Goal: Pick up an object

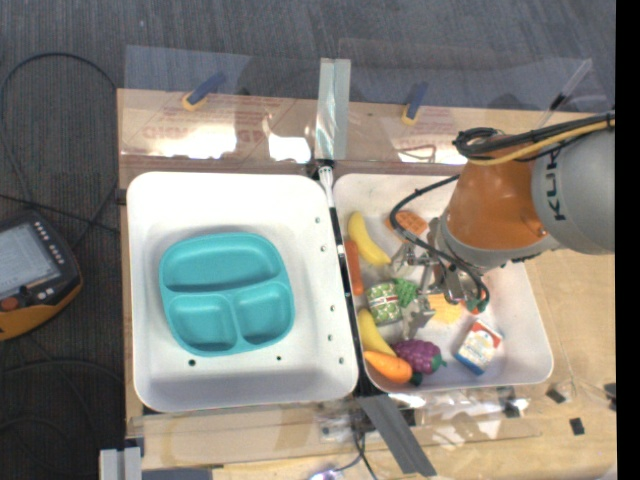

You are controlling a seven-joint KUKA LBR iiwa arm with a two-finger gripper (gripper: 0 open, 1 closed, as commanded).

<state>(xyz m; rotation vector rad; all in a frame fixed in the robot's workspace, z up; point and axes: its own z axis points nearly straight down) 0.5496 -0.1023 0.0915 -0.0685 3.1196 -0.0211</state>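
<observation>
The right bin (530, 358) holds several toy foods. A yellow banana (365, 240) lies near its left wall, with a thin orange stick (353, 268) beside it. A green toy with a red and white wrapper (388, 299) sits mid-bin. Below it lie a second yellow piece (372, 333), an orange carrot (389, 368) and purple grapes (419, 354). A small red, white and blue carton (478, 349) stands at the lower right. My gripper (428, 293) hangs low over the bin's middle, just right of the green toy and above a flat yellow piece (448, 314).
The left bin (150, 208) holds a teal divided plate (227, 290). A clear upright divider (333, 108) stands behind the seam between the bins. The grey arm with its orange band (495, 208) covers the right bin's upper right. A handheld controller (30, 268) lies off the bench at far left.
</observation>
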